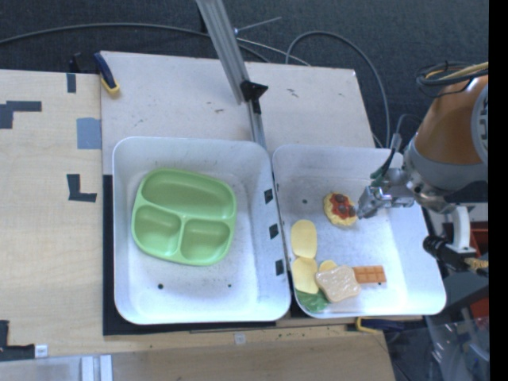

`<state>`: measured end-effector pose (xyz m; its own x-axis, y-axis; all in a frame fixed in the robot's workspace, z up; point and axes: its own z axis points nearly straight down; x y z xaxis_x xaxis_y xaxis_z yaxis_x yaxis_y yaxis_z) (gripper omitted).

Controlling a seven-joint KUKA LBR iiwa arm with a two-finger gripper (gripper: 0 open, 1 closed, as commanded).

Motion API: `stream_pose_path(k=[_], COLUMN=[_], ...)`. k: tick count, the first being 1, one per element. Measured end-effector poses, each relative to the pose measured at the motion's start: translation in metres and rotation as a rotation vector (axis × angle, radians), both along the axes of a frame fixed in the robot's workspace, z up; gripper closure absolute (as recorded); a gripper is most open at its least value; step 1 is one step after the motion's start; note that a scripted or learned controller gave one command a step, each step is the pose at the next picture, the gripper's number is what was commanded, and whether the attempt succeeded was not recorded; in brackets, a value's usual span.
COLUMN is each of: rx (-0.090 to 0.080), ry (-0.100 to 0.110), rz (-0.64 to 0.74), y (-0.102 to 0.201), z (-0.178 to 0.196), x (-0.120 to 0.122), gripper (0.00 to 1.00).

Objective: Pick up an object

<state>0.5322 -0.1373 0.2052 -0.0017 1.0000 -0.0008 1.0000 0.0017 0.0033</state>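
Tool (pixel 370 202) sits low in the right bin (pixel 413 292), tip just right of the small pizza-like toy (pixel 340 209); cannot tell how it is set. Nothing visibly held. Yellow pieces (pixel 304 239), toast (pixel 339 283) and wafer (pixel 368 275) lie below-left of tool. Green tray (pixel 184 216) far left in the other bin (pixel 127 292). Judgement: centre over the toy, descend squarely, close before lifting; edge contact risks pushing it away.

Toy food crowds the right bin's (pixel 413 292) near left corner (pizza (pixel 340 209) apart); its far side lies open.
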Motion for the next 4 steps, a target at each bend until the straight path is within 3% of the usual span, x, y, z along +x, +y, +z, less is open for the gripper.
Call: stream_pose_path(k=[1, 4], rx=[0.000, 0.003], ry=[0.000, 0.004], rz=[0.000, 0.006], y=[0.002, 0.180], z=[0.042, 0.036], x=[0.002, 0.030], gripper=[1.00, 1.00])
